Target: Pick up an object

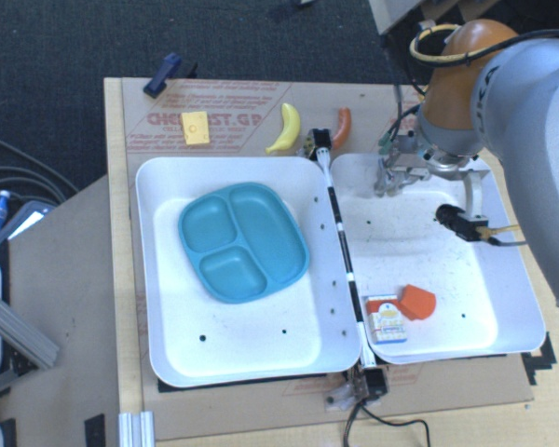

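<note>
Gripper [398, 181] in downward pose

A teal three-compartment plate [243, 241] lies flat and slantwise in the middle of the left bin [168, 329], while in the right bin [489, 310], near its front-left corner, a small orange lump [416, 302] (too blurred to name) touches a flat white packet [387, 322] with a red top edge.

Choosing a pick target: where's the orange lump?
In the camera view, the orange lump lies in the right bin, near its front left corner, beside a small packet.
</note>
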Controlling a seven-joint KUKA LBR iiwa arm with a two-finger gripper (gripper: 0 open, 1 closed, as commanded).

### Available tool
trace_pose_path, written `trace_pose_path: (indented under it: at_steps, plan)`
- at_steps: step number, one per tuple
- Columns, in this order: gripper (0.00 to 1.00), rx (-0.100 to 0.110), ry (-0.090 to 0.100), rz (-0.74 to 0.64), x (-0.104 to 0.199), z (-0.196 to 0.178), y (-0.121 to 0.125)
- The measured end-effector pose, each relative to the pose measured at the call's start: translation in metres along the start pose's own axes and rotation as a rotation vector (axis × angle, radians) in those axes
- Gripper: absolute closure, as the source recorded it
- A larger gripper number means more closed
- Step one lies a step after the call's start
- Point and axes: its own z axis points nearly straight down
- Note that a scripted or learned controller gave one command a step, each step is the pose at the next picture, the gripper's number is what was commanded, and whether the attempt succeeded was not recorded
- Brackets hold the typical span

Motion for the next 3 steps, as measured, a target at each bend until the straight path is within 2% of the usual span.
trace_pose_path:
  at_steps: [1,2,3]
  plan:
    - [0.00,0.001,0.000,0.000,0.000,0.000,0.000]
    - [0.00,0.005,0.005,0.003,0.004,0.021,-0.042]
    - [0.00,0.001,0.003,0.002,0.004,0.021,-0.012]
